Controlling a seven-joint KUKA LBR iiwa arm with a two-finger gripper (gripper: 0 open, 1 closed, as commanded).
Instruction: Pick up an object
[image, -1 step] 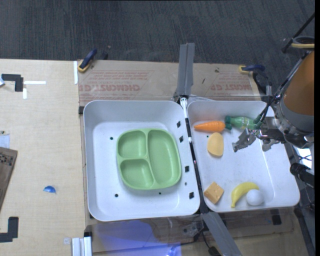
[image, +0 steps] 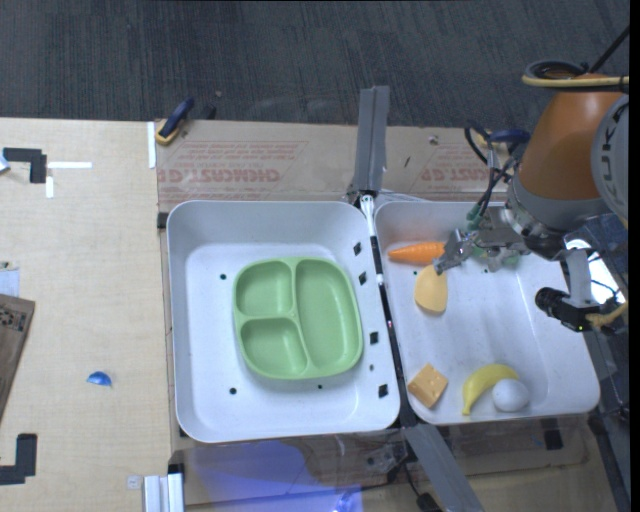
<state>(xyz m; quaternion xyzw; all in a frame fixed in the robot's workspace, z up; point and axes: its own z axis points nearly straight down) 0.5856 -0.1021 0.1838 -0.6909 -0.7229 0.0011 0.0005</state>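
The end effector (image: 452, 255) hangs low inside the right bin (image: 540, 400), near that bin's far left corner, with the grey arm (image: 570, 150) and its orange band rising behind it toward the bin's right side. Whether anything sits between its tips I cannot tell; they are too small and dark against the bin floor to read. An orange carrot (image: 415, 253) lies just beside the tips, toward the bin's left wall. A pale yellow rounded piece (image: 431, 291) rests directly below the end effector, close to it, perhaps touching. At the bin's near edge a tan cube-shaped block (image: 428, 385) sits by the left wall, and a banana (image: 482, 385) curves beside it, with a white ball (image: 510, 396) snug against the banana. Beyond the right bin's left wall stands the left bin (image: 200, 300), holding a green divided plate (image: 298, 318). Both bins rest on the surface (image: 80, 300).
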